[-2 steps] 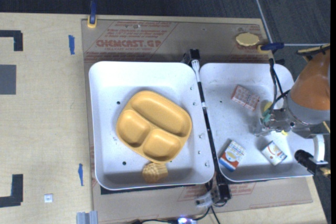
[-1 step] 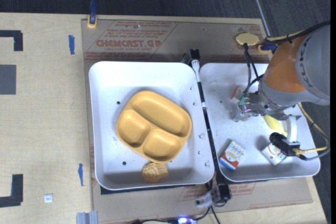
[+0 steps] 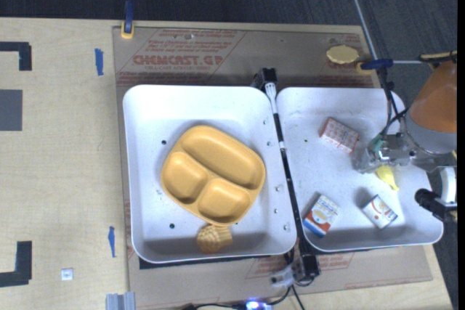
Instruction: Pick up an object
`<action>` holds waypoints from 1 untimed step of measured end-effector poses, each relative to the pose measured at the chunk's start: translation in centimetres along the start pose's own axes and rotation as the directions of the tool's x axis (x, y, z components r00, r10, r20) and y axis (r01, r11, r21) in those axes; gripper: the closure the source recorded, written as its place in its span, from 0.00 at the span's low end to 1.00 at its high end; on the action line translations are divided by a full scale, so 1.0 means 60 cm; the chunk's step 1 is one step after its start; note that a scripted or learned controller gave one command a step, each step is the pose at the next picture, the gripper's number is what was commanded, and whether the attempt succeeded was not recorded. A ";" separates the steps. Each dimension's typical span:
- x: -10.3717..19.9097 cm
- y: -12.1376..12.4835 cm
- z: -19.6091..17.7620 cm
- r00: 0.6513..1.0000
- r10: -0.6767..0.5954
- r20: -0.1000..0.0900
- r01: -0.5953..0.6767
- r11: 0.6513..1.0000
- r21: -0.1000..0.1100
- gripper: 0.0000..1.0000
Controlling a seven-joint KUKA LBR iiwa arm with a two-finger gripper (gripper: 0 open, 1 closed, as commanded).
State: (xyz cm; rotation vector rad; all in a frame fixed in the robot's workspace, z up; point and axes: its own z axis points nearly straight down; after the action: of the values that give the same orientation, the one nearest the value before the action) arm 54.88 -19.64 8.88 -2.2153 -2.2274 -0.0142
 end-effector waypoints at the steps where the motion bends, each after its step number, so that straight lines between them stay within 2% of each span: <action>1: 0.092 0.089 0.004 1.000 0.003 0.007 -0.003 1.000 -0.001 1.00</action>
State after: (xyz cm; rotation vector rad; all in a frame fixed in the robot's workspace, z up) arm 60.20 -14.08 8.71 -2.2231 -2.2279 -0.0080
